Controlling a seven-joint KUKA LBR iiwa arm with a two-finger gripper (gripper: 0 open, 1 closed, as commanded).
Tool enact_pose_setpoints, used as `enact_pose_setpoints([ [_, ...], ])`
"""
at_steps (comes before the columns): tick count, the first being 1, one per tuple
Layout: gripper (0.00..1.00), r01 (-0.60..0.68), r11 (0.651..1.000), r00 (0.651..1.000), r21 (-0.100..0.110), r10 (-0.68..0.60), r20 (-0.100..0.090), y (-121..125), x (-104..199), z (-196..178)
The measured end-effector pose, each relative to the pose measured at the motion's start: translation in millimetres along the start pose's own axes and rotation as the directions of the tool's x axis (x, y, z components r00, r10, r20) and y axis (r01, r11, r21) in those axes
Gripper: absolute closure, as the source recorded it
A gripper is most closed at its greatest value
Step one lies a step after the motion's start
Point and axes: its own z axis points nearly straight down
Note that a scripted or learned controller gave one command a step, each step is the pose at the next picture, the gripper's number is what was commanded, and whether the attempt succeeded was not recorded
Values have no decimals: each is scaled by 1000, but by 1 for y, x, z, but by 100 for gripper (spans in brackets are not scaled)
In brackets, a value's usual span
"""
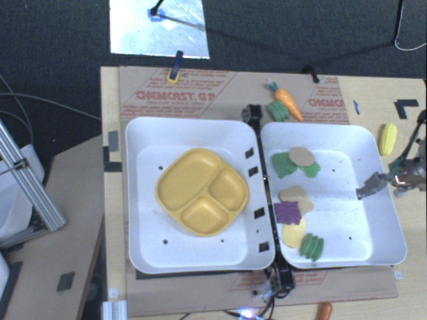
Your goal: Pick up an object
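Several toy foods lie along the left side of the right bin (347,245): a green leafy piece (283,165) with a tan disc (301,156) on it, a small green piece (311,171), a tan piece (292,194), a purple piece (287,212), a yellow piece (293,234) and a green ridged piece (311,247). My gripper (365,191) reaches in over the bin's right side, low above the bare white floor. It is well to the right of the foods and touches none of them. Nothing shows in its grasp.
The left bin (143,179) holds a yellow divided plate (202,191). Beyond the bins lie a toy carrot (287,99) and a green piece (277,111). A yellow corn cob (387,139) rests right of the right bin, close to the arm (410,172).
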Motion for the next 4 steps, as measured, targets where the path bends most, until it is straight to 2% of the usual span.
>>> enact_pose_setpoints([
  [1, 0, 4, 1000, 1000, 5, -4, -4, -7, 57, 152],
  [2, 100, 0, 1000, 1000, -2, 0, -1, -5, 53, 135],
  [4, 100, 5, 1000, 1000, -3, -5, 0, 58, 116, 145],
])
